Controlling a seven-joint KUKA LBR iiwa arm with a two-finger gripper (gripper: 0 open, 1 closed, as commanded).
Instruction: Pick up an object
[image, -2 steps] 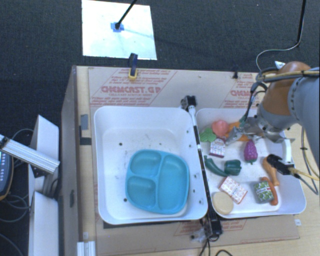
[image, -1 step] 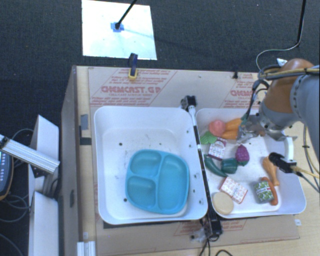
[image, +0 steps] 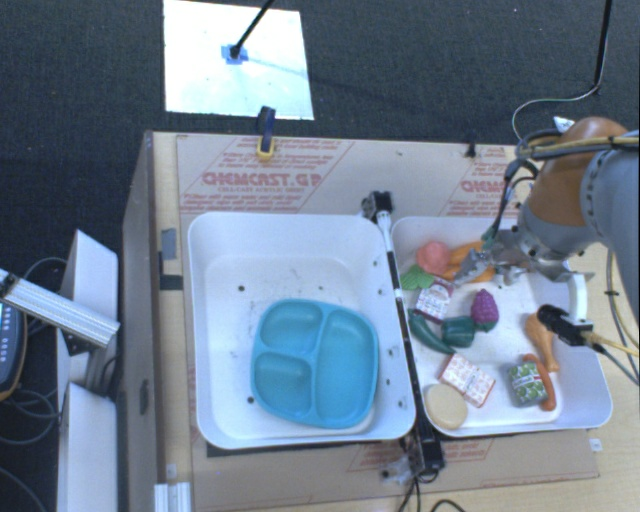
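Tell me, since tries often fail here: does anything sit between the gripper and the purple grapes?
Nothing visible does. The gripper hangs over the right bin near the pink toy, and the purple grapes lie just below it across bare bin floor, beside a green block.

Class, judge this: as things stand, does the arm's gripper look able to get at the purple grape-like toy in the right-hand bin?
Probably yes. The purple grape-like toy lies uncovered, just below the gripper. The dark green toy piece beside it crowds one side, which might hamper a clean grasp.
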